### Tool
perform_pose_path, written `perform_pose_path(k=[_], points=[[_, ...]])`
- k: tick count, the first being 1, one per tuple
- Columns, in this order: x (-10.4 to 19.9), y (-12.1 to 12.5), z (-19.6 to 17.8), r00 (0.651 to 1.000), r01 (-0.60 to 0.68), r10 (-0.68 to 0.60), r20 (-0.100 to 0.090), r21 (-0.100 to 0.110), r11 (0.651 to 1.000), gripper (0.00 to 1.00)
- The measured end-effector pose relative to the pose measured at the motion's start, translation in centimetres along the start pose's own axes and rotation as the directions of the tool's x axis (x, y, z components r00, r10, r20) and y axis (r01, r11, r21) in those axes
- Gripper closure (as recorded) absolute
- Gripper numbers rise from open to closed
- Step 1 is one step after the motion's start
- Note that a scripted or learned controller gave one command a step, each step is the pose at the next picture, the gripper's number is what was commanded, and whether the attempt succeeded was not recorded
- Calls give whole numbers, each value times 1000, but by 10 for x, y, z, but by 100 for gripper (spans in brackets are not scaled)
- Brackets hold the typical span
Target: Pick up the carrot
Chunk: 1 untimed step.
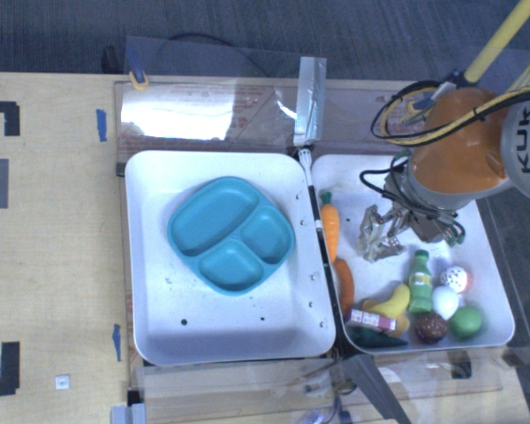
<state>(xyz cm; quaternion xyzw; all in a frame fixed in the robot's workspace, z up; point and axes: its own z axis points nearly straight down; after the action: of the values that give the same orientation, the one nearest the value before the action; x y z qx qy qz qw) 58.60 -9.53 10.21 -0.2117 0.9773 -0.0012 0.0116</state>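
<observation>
Camera view, from above the desk [44, 237]: your arm reaches in over the right bin [499, 272], its pincer [382, 234] hanging with fingers spread apart and nothing between them. The carrot [330, 228] lies along that bin's left wall, green top pointing away from you, just left of the pincer and apart from it. Below it rests a second orange piece [344, 285] (what it is, you cannot tell from here). Toy food crowds the near corner: a green bottle [420, 281], a white egg [445, 302], a green ball [466, 321]. The left bin [150, 325] carries a blue divided plate [232, 234]. Judged from this, the pick is not yet made; closing on the carrot and lifting remain.
</observation>
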Motion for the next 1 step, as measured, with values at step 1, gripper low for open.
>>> perform_pose_path(k=[1], points=[[1, 0, 1, 1000, 0, 0, -2, -2, 1000, 0]])
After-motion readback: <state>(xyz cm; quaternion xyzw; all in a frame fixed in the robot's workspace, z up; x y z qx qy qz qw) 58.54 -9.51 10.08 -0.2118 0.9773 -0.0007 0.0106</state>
